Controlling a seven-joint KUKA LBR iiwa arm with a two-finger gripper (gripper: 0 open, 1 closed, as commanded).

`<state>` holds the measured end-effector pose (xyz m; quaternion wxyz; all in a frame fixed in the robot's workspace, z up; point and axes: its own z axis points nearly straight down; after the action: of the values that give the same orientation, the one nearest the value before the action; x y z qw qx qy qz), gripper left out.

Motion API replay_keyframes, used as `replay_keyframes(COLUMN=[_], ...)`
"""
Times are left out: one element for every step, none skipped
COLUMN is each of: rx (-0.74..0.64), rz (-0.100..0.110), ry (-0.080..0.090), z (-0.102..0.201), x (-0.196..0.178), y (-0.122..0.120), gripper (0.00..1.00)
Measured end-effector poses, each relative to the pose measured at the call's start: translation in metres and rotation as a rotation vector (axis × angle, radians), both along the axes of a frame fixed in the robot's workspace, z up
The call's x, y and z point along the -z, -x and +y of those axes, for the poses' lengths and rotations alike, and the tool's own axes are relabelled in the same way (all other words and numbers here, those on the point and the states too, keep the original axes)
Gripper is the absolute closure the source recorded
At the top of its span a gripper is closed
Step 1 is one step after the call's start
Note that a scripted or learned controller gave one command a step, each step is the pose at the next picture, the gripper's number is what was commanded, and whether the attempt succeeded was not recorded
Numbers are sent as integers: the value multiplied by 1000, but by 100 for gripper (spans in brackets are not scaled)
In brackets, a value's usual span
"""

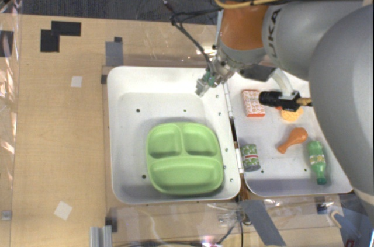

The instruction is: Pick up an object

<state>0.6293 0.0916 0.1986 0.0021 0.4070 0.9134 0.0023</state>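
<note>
hand over the left bin's far corner, nothing seen in it

your hand (205,86) hung over the far right corner of the left bin (125,88), just beside the wall it shared with the right bin (274,173). from this slant you couldn't tell whether it was apart or together, and nothing showed in it. it sat over bare white floor, so i'd say it was lining up rather than grasping. the left bin held one thing, a green tray (182,158), flat in the near half and well apart from the hand. the right bin held the small stuff: a red-and-white box (252,103), a yellow piece (292,115), an orange drumstick (292,139), a green bottle (316,162) and a little can (250,156) against the shared wall. those looked the easier picks.
</note>
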Motion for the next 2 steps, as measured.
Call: replay_keyframes(rx=[315, 874], rz=[6, 10], ry=[1, 0], z=[14, 79], x=[14, 61], y=[74, 126], gripper=[100, 100])
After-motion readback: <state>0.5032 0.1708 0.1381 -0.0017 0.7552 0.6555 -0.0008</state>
